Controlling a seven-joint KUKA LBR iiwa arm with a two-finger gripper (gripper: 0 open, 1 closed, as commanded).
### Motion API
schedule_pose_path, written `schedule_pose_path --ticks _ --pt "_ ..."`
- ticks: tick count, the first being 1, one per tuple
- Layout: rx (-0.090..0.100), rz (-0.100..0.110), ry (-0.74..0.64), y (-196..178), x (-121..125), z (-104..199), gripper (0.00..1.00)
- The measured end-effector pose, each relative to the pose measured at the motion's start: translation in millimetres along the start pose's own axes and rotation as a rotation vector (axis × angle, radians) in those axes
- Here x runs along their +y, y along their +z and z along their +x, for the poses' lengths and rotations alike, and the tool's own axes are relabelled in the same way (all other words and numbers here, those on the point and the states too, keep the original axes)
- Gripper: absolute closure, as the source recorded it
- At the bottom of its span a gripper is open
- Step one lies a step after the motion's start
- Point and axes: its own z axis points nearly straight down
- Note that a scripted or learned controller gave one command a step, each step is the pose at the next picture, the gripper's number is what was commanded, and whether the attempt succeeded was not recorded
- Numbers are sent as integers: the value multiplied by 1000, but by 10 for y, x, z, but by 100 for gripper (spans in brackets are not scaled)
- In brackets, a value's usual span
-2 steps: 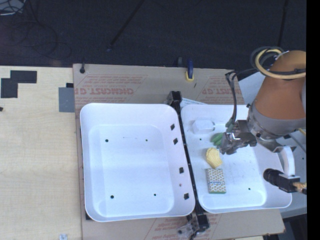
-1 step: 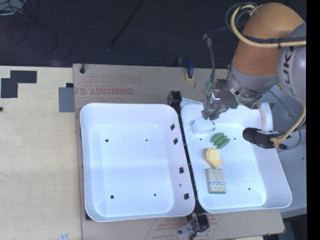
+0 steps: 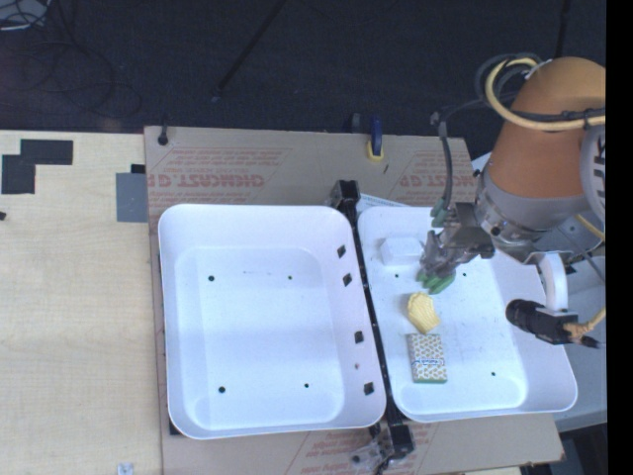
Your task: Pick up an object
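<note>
the gripper (image 3: pixel 436 273) is hanging low in the right bin (image 3: pixel 554 384) right over a green thing (image 3: pixel 439 284), honestly can't tell its state, while a yellow lump (image 3: pixel 423 313) and patterned box (image 3: pixel 427 357) are sitting just below it

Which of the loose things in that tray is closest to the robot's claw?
The green thing, right at the gripper tip. The yellow lump lies farther toward the front, and the patterned flat box farther still.
</note>
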Motion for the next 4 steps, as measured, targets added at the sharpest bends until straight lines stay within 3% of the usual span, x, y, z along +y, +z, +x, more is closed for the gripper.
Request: schedule_pose_path --ticks 1,2,3,4 --pt "1 -3 3 -187 -676 -622 100" --pt "2 -10 -13 -438 -129 291 100" --pt "0 -2 5 -350 -676 -546 100" --pt "1 -6 -9 -408 -420 12 100"
